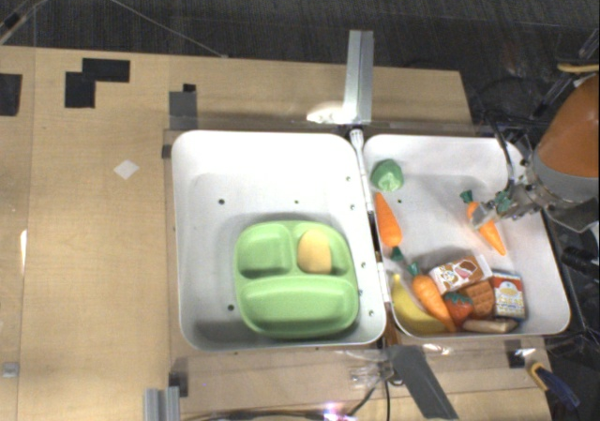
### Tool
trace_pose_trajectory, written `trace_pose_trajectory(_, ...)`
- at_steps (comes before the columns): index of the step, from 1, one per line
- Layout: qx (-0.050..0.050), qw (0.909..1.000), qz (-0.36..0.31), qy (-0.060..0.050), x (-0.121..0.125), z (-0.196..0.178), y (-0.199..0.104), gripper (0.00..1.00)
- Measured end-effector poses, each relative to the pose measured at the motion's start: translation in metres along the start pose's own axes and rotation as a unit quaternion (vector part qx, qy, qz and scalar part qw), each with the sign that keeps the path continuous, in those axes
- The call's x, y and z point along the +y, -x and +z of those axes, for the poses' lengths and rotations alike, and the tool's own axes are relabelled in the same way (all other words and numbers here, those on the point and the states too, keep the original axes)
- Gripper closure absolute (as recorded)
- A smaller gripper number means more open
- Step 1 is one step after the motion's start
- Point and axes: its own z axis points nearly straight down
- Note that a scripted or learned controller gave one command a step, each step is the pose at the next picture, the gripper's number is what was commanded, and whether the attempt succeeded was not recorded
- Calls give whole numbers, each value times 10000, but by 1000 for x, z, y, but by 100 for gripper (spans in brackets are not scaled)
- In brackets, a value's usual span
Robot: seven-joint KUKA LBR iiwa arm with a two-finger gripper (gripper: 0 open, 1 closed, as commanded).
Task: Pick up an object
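Carrots and other toy food crowd the right bin (441, 161), which sits right of centre in the frame, and the gripper (495, 210) is low over its right half, reaching in from the right edge. The nearest candidate is a small orange carrot (491, 234) with a green top, lying just below and apparently touching the fingertips. The claw looks nearly closed around the carrot's upper end, but the picture is too coarse to tell whether the piece is truly between the fingers, so I cannot tell its state for sure.

By my judgement this carrot is light, rigid plastic with a smooth tapering body, so it may squirt out of a pinch near the tip; a hold across the thicker part near the leaves seems safer.

Lower in the same bin lie a second carrot (429, 295), a banana (412, 308), a printed box (458, 274) and a small carton (507, 296), piled together. A long carrot (387, 220) rests along the divider, with a green ball-like piece (386, 174) above it.

The left bin (216, 185) holds a green divided tray (295, 299) carrying a yellow lemon-like piece (315, 251).
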Motion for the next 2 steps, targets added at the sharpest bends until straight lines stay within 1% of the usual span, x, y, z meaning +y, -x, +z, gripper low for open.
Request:
trace_pose_trajectory(1,-55,9986,-525,37,-10,14,-31,100)
trace_pose_trajectory(2,19,9998,188,-25,20,-116,-86,100)
